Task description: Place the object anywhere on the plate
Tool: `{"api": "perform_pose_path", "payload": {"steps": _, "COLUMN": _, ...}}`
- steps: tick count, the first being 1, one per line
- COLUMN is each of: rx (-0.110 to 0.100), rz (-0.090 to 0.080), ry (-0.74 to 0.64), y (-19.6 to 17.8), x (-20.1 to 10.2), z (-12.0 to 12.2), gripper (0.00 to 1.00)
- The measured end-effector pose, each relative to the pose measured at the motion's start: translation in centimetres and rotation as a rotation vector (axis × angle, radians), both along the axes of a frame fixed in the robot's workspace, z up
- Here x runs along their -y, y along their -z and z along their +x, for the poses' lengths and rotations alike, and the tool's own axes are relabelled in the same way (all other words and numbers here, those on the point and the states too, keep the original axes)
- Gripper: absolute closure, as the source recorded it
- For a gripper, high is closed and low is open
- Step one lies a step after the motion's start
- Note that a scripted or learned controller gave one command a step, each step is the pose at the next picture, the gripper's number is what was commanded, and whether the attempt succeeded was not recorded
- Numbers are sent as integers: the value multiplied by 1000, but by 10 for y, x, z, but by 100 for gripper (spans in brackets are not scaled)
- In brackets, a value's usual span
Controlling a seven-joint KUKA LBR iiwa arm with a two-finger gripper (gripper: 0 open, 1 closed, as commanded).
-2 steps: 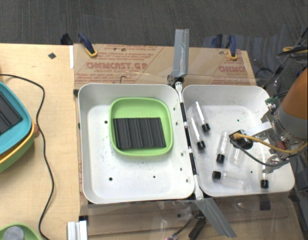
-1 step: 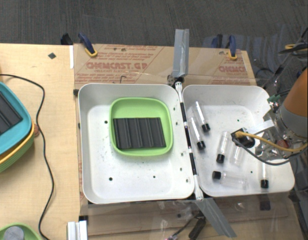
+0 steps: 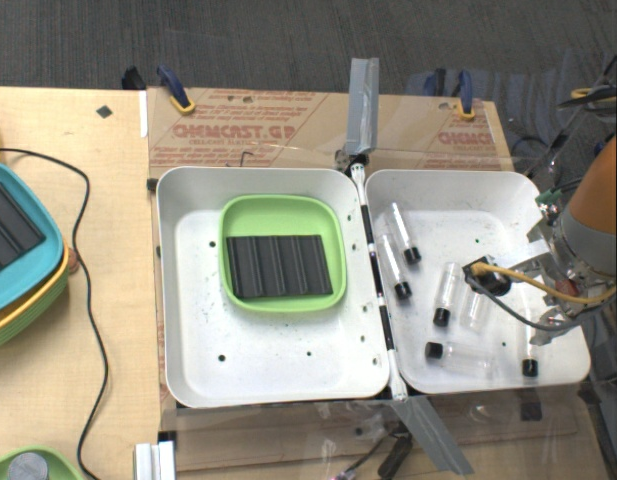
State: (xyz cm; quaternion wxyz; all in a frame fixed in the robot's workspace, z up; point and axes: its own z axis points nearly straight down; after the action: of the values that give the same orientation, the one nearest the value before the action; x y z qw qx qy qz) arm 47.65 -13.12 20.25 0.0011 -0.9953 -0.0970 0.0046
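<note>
Tubes point(image 3: 401, 230) lie in rt bin point(image 3: 468, 203), end effector point(image 3: 553, 318) seemingly above, grip state unclear.

Two shallow white bins, the left bin point(image 3: 188, 373) and the right bin point(image 3: 458, 190), are set side by side on a pale wooden bench point(image 3: 48, 118), with a brown cardboard sheet point(image 3: 238, 128) laid behind them. A black cable point(image 3: 88, 258) is trailed across the wood left of the bins. A stack of coloured trays point(image 3: 38, 263) is placed at the left edge.

Left of the left white bin point(image 3: 196, 360), a black cable point(image 3: 90, 268) snakes past stacked teal trays point(image 3: 23, 243), seemingly plastic, with cardboard point(image 3: 248, 128) behind the bin.
</note>
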Motion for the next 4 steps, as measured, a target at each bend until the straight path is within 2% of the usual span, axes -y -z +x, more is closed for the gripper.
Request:
{"api": "perform_pose_path", "payload": {"steps": 1, "rx": 3, "rz": -1, "ry": -7, "y": -87, "x": 60, "z": 19, "gripper": 0}}
{"api": "perform_pose_path", "payload": {"steps": 2, "rx": 3, "rz": 0, "ry": -4, "y": -22, "x": 36, "z": 0, "gripper": 0}}
{"api": "perform_pose_path", "payload": {"steps": 3, "rx": 4, "rz": -1, "ry": -4, "y": -23, "x": 74, "z": 0, "gripper": 0}}
{"api": "perform_pose_path", "payload": {"steps": 4, "rx": 8, "rz": 5, "ry": -12, "y": 96, "x": 87, "z": 2, "gripper": 0}}
